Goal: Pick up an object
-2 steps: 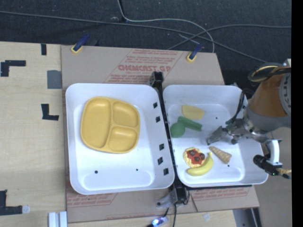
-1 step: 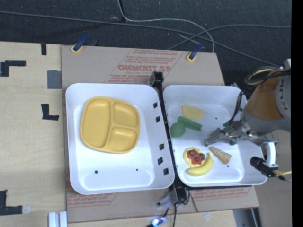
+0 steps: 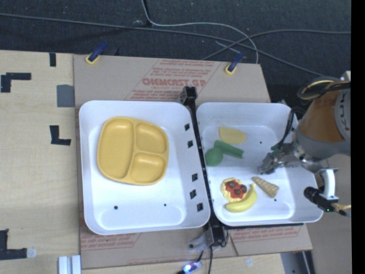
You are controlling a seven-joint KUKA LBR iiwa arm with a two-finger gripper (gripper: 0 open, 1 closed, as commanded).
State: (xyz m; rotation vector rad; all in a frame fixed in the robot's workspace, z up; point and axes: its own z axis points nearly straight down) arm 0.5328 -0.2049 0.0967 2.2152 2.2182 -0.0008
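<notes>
Cone [image 3: 266, 186], tan w/ waffle texture, on its side nr tool [image 3: 268, 165]

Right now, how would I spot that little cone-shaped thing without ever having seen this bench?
Find the right white bin, the one the tool reaches into. Near its front right lies the cone, tan and pointed, just right of the banana. It is the sole ridged, tapering piece.

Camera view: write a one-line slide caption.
KUKA arm's gripper low in the right bin near cone, banana and pizza; yellow plate in the left bin.
</notes>
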